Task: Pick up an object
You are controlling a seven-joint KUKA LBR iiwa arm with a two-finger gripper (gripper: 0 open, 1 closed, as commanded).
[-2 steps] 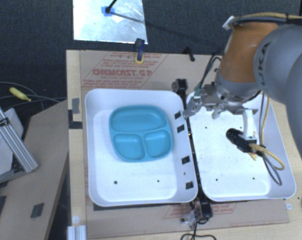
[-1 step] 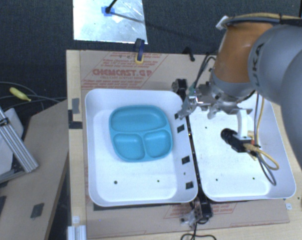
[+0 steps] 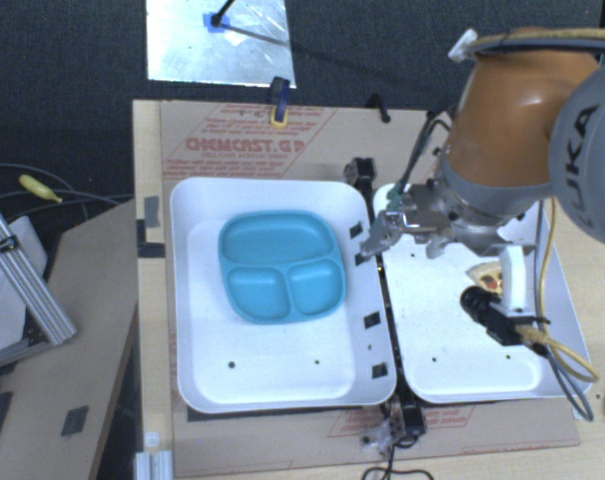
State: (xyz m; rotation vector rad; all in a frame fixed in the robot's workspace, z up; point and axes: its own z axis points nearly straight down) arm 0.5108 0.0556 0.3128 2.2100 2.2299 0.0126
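Gripper (image 3: pixel 382 230) hovering over divider between bins, finger state indiscernible | light-blue three-compartment plastic tray (image 3: pixel 281 266) flat in left white bin (image 3: pixel 197 368) | advise shifting left, descending onto tray rim, pinching firmly.

I am reading red print on the cardboard sheet (image 3: pixel 244 140) lying under my bins, in the upper middle of the frame: it is spelling "CHEMCAST", with smaller red lines around it blurring past reading. At the right edge, dark letters "UK" are showing on my grey arm (image 3: pixel 586 148), the rest cut off.
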